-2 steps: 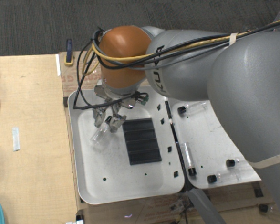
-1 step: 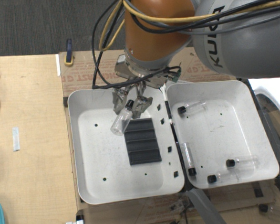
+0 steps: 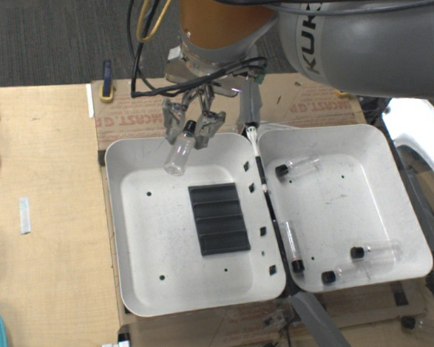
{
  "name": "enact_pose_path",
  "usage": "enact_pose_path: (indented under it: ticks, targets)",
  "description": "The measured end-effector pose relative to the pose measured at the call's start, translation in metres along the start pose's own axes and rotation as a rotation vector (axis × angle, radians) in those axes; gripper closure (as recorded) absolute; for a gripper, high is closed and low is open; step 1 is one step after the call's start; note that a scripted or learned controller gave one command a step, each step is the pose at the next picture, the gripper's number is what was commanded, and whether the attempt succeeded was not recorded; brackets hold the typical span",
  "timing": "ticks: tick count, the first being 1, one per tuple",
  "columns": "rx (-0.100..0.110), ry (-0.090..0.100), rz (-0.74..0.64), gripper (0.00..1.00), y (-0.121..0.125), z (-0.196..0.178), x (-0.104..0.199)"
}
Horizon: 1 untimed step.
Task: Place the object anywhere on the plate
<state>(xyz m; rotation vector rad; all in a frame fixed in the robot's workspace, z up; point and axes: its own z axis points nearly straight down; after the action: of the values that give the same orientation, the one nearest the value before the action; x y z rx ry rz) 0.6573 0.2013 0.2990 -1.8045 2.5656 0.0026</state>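
Gripper (image 3: 194, 128) clenched on a clear vial (image 3: 180, 151) by its black cap end, body hanging tilted over the left bin (image 3: 136, 286), near its 12 o'clock rim. Step: carry. Black plate (image 3: 219, 218) sits toward 5 o'clock from the vial. Next: move there, lower, release.

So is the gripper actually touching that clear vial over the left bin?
Touching. The camera view shows the vial pinched at its black cap between the gripper fingers, hanging tilted above the left bin.

bench (image 3: 55, 291), wood top: two white bins — left bin (image 3: 136, 286) at 6 o'clock, right bin (image 3: 396, 193) at 3 o'clock, touching.
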Motion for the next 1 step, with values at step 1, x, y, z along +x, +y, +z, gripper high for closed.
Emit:
enact_pose_path:
  ticks: [1]
  targets:
    - [-0.001, 0.001, -0.061, 1.00, 0.0570, 0.0096, 0.0162]
